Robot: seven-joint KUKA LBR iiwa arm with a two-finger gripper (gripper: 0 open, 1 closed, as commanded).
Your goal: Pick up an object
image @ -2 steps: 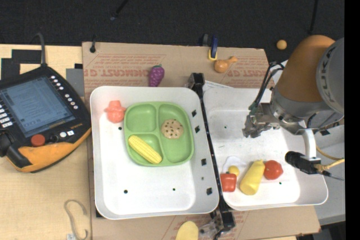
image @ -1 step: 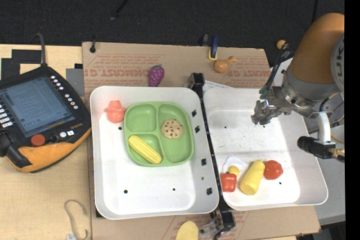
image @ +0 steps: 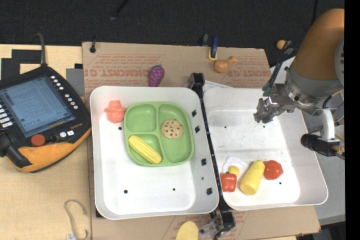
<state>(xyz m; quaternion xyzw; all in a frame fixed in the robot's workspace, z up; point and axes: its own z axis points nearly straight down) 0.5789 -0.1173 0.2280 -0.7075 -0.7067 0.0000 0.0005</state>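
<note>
Well apart from claw (image: pixel 263 117) — yellow bottle (image: pixel 251 177) leans upper-right.

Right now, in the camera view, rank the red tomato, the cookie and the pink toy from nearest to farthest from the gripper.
From the gripper:
1. Red tomato, right bin, front.
2. Cookie, on the green plate, left bin.
3. Pink toy, left bin's far-left corner.

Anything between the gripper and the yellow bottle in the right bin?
Nothing visible. The gripper hangs over bare floor of the right bin; the yellow bottle lies nearer the front edge, with a tomato beside it.
</note>
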